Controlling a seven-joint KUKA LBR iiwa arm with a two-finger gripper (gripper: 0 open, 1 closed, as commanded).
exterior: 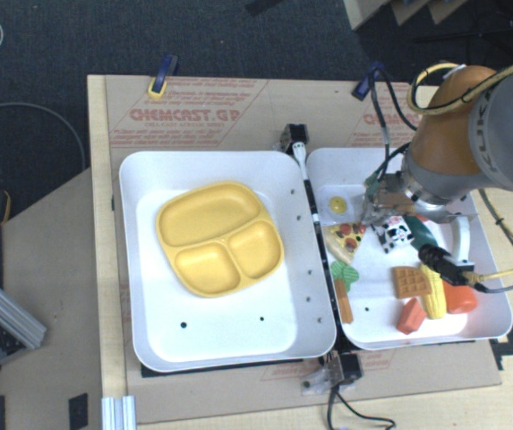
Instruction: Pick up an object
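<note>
The gripper [383,211] hangs low in the right bin [498,316], near its middle; whether the jaws grip anything I cannot tell; the cow [397,233] lies just below them, toward the front edge.

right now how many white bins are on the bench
2. The left bin holds a yellow tray. The right bin holds small toy foods, with the gripper reaching in above them.

Yellow divided plate [218,238] in white bin [140,267]; black-and-white spotted cow toy [397,233].
</note>
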